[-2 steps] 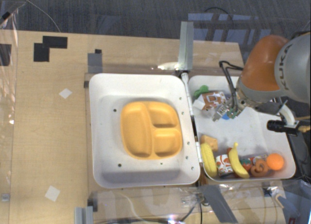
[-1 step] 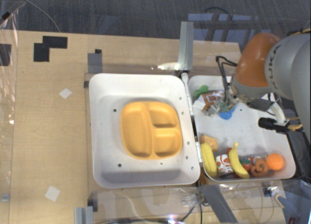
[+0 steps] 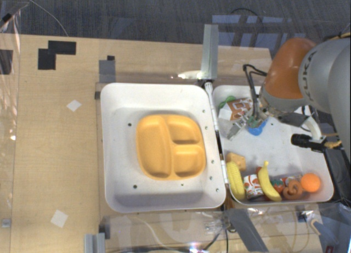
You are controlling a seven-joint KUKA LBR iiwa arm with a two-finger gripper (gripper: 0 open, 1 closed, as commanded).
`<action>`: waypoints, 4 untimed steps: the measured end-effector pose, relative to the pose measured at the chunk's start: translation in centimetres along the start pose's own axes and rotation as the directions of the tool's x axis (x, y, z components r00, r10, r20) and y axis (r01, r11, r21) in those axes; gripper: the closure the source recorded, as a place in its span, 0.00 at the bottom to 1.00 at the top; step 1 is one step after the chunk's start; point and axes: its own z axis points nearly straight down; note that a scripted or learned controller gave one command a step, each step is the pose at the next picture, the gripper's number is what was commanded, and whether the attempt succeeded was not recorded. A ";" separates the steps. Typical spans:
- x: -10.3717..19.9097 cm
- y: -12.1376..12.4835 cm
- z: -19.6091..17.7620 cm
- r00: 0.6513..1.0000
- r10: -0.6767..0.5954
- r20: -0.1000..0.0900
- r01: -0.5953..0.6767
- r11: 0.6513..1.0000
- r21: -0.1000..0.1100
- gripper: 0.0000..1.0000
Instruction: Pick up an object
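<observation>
Two white bins [image 3: 109,153]; one yellow tray [image 3: 170,146]; one banana [image 3: 267,183]; one orange [image 3: 310,182]; one corn cob [image 3: 236,178].

Gripper [image 3: 253,120] over blue object [image 3: 256,128] (right bin [image 3: 307,156])

A yellow divided tray [image 3: 170,146] sits in the left bin [image 3: 112,153] (centred) — on a wooden bench [image 3: 49,153].

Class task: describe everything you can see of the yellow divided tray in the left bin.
The yellow tray looks like moulded plastic with rounded corners. It has three compartments: one long one on its left side and two smaller ones stacked on its right. It lies flat, open side up, near the middle of the left bin, resting on the bin's floor. Nothing else touches it.
</observation>
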 end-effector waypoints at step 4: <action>-4.1 1.4 -0.1 0.997 0.056 -0.054 -0.052 0.996 0.070 0.00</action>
